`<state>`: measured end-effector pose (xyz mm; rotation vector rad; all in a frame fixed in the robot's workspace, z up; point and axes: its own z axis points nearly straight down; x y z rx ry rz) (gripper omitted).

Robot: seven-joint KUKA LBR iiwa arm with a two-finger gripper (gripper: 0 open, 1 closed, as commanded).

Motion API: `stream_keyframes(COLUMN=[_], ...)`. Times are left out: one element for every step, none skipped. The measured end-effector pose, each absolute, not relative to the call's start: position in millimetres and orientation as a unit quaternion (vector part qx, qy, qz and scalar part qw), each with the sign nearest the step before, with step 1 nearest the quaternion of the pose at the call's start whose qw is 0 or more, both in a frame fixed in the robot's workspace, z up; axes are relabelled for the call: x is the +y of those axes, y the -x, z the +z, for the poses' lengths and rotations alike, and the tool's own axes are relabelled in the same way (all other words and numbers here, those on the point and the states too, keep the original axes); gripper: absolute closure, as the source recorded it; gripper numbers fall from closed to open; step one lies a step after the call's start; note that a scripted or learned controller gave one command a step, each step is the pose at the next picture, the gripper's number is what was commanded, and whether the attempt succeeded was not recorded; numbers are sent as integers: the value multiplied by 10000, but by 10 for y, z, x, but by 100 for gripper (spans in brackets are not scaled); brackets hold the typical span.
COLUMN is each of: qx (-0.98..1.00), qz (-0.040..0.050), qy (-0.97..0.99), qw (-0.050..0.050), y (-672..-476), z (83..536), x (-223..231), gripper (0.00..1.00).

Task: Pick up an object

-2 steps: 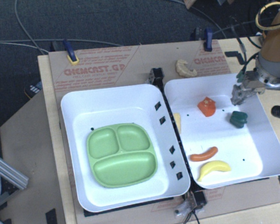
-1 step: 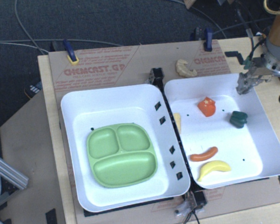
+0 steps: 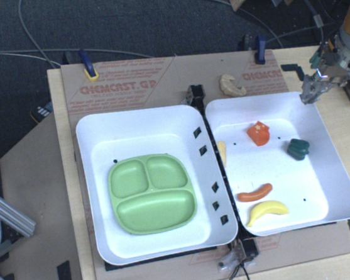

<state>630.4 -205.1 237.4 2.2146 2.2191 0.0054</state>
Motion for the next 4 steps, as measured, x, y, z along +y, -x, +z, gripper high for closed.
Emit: stream_keyframes(qx=[7076,7093,7094,7090], qz=[14,3,4,0], qy=[-7066,-7049,-7048,-7052], qw=[27,-21,-18,-22], y=[-6315,-6230,-6328,-6225], z=[2744,2653,2600,2536], x=[-2053,-1450,-942,-471], gripper=[100,100,100,100])
